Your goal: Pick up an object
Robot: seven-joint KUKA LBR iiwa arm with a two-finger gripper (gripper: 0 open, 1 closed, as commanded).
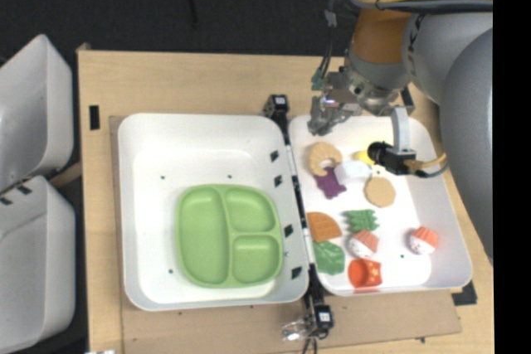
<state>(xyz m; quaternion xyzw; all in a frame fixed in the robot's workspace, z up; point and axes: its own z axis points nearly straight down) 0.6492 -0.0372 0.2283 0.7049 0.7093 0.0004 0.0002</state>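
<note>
My gripper [325,122] hangs over the far left corner of the right bin [444,261], just above the bin floor and near the tan ring-shaped piece [323,156], and nothing is lifted yet as far as I can judge: every toy I can see lies on the bin floor. Whether my gripper is spread or closed I cannot tell from this angle, so I claim no hold on anything. The likeliest target is that tan ring, with a purple piece [331,182] touching its near edge and a round tan biscuit [380,192] a little further right; nearer the camera lie a green leafy piece [361,220], a green block [328,256] and a red cup-like piece [364,273]. The left bin [149,137] holds a green divided plate [230,235] (not in my way). Still to do: descend, close on one item, raise it clear. I can read no brand, label or writing anywhere.
</note>
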